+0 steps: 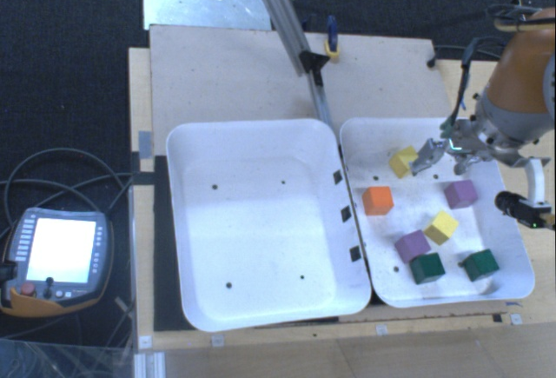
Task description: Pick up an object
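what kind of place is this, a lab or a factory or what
Most likely a robotics lab or test cell. A robot arm reaches over two white bins, the right one holding coloured blocks such as an orange block, and a teach pendant with cables lies beside the bench.

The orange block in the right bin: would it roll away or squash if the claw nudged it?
The orange block has flat faces and square edges, so it would probably slide, not roll. It looks solid, likely stiff. It sits apart from its neighbours, so a nudge should move it alone.
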Action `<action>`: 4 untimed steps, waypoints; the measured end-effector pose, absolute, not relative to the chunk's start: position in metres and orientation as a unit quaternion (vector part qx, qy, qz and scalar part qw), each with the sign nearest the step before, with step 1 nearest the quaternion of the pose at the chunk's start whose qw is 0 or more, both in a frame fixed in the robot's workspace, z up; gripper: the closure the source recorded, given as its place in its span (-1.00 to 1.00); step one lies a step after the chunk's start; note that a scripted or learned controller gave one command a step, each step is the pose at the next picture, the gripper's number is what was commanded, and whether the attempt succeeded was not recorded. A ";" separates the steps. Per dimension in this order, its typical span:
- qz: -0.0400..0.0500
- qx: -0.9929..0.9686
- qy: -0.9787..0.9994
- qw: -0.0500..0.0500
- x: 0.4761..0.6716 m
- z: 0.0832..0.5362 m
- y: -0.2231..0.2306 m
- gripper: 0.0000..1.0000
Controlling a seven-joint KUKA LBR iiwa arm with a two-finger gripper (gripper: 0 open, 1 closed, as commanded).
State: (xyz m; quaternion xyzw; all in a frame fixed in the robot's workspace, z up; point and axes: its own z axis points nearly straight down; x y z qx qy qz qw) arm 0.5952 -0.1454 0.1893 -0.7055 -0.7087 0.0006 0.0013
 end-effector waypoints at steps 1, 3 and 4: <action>-0.001 -0.705 -0.709 -0.001 0.596 0.192 -0.145 -1.00; 0.001 -0.706 -0.708 0.001 0.599 0.095 -0.152 -1.00; -0.001 -0.706 -0.709 -0.002 0.601 0.109 -0.153 1.00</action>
